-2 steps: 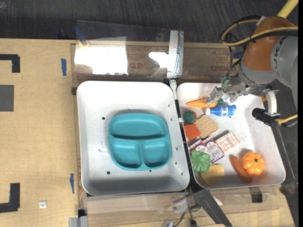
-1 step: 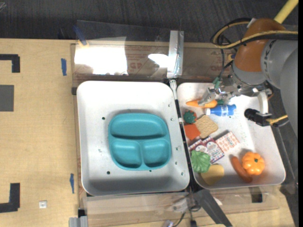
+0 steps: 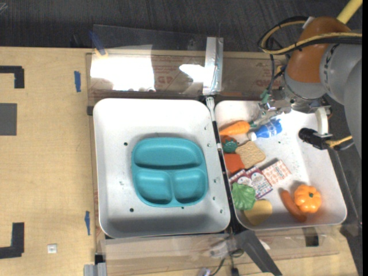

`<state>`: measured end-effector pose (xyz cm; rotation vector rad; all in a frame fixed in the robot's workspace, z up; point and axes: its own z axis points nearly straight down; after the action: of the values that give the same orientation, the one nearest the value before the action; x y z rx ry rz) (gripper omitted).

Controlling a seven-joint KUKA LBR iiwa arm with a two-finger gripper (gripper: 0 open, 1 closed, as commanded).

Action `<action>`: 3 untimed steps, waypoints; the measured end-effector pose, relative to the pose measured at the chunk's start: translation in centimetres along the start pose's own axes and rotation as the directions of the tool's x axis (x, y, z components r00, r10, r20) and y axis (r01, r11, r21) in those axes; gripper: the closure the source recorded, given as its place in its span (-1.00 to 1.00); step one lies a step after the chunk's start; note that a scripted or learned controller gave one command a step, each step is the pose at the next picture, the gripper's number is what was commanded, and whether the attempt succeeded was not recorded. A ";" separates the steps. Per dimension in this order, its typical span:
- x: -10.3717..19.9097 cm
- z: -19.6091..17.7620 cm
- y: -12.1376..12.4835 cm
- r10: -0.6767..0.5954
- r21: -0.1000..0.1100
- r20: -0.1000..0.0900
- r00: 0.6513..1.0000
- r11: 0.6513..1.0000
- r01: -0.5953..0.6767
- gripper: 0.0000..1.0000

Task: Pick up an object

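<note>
The hand [image 3: 269, 109] hangs at the upper part of the right bin [image 3: 336, 171], just above a blue object [image 3: 268, 130]; I cannot tell its state. A teal tray [image 3: 168, 171] lies in the left bin [image 3: 109, 154]

Pretty plain setup: a light wood worktop [image 3: 46, 171] with black tape marks [image 3: 12, 77] and bits of blue tape [image 3: 77, 80]. Dark grey floor [image 3: 144, 4] runs along the top, and there's glare on a clear panel [image 3: 149, 68] behind.
</note>
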<state>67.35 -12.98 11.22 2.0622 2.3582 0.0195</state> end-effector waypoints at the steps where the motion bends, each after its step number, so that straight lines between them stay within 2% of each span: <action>1: -5.3 -5.1 -7.0 -0.001 0.009 0.007 1.000 1.000 0.001 1.00; 2: -4.9 -4.7 -7.0 -0.005 0.015 0.002 1.000 1.000 0.005 -1.00; 3: -5.6 1.5 -8.8 0.111 0.010 0.004 0.994 0.994 -0.111 -1.00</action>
<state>59.39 -19.67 9.58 2.1934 2.2437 0.0041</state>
